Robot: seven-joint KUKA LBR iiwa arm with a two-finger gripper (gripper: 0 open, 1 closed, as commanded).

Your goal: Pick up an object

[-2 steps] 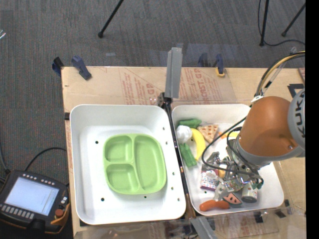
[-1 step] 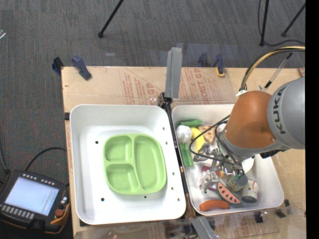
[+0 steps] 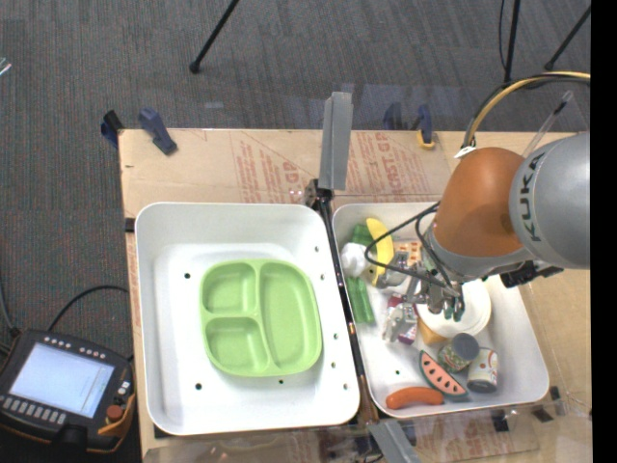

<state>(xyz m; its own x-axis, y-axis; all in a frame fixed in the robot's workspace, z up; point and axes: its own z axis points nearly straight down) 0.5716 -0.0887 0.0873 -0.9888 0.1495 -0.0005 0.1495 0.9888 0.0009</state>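
Observation:
My gripper (image 3: 425,300) reaches down into the right bin (image 3: 525,331), below the orange wrist band. It hangs over a cluster of small items near the bin's middle: a white round dish (image 3: 470,307), a small purple and white item (image 3: 402,324) and a printed box (image 3: 407,257). A yellow banana (image 3: 380,246), a green cucumber (image 3: 360,297) and a white lump (image 3: 353,258) lie to its left. In front lie a watermelon slice (image 3: 442,373), an orange carrot (image 3: 415,397), a grey cup (image 3: 462,347) and a patterned mug (image 3: 484,370).
The left bin (image 3: 164,249) holds a green divided plate (image 3: 260,316). A grey post (image 3: 335,143) stands behind the wall between the bins. Clamps sit on the bench's far edge, and a teach pendant (image 3: 60,382) lies at the lower left.

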